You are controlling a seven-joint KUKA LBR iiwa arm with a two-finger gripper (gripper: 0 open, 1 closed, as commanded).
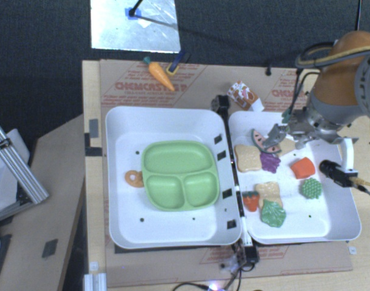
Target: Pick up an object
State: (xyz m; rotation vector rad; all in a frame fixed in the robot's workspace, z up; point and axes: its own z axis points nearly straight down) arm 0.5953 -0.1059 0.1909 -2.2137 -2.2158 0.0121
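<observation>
Toy foods fill the right bin (343, 220), and any of them could be the pick. Nearest the camera, at about six o'clock in that bin, lies a green leafy piece (273, 214), with a small red-and-green piece (251, 201) touching the divider beside it and a tan cracker-like piece (269, 190) just behind. Toward three o'clock sit a green knobbly broccoli-like toy (311, 188) and, just beyond it, an orange block (303, 167). Farther back, a slice of toy bread (248, 158) lies flat near the divider, a purple grape bunch (270, 161) touches its right edge, and a watermelon slice (259, 138) lies beyond that at roughly eleven o'clock. All look like light, stiff moulded plastic, likely slick; the flat pieces offer little to pinch, so the orange block or the broccoli, taken across the sides, seems the easier hold. The hand (275, 139) hangs low over the watermelon and grapes, tilted down toward nine o'clock; whether it is released or clenched I cannot tell, and nothing is visibly between its tips. The arm reaches in from three o'clock, the wrist bent steeply downward. In the left bin (121, 223) rests a green divided plate (179, 174) with a small ring-shaped toy (134, 179) at its nine o'clock. Beyond the bins, on the counter (200, 80), lie a toy carrot (161, 76) and a small packet (242, 94).
</observation>
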